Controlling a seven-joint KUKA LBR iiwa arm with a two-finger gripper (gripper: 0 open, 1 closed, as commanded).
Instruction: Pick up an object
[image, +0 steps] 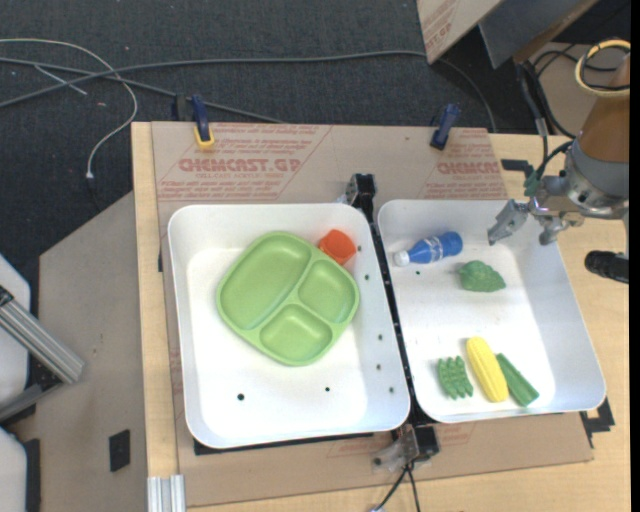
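Worktop (250, 165) carries two white bins side by side. Left bin (200, 300) holds a green divided plate (288, 296), with a small orange object (338, 244) touching its far right edge. Right bin (570, 320) has a blue-and-white bottle (430, 248) lying at the far left, a green leafy piece (481, 277) just right of it, and near the front a yellow corn cob (487, 368) between two green pieces. Pincer (528, 227) hangs over the far right corner, fingers spread open, gripping nothing.
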